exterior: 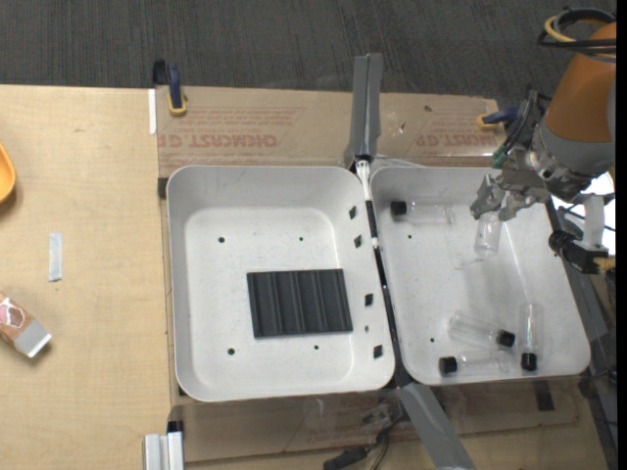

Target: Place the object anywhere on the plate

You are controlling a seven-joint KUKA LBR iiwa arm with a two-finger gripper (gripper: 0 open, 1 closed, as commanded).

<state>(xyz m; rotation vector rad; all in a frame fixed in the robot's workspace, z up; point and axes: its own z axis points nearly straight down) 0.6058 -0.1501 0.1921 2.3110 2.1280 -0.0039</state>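
Note:
A dark ribbed plate (299,302) lies flat in the middle of the left bin (196,262). My gripper (491,211) hangs over the upper part of the right bin (549,282), far to the right of the plate. A clear plastic tube (486,237) hangs down from between its fingertips, and the gripper is shut on the tube's top end. Another clear tube with a black cap (400,207) lies on the bin floor to the left of the gripper.
Several more clear tubes with black caps (490,339) lie near the right bin's front edge. A raised divider (372,253) separates the two bins. Cardboard (78,262) with small loose items lies left of the bins.

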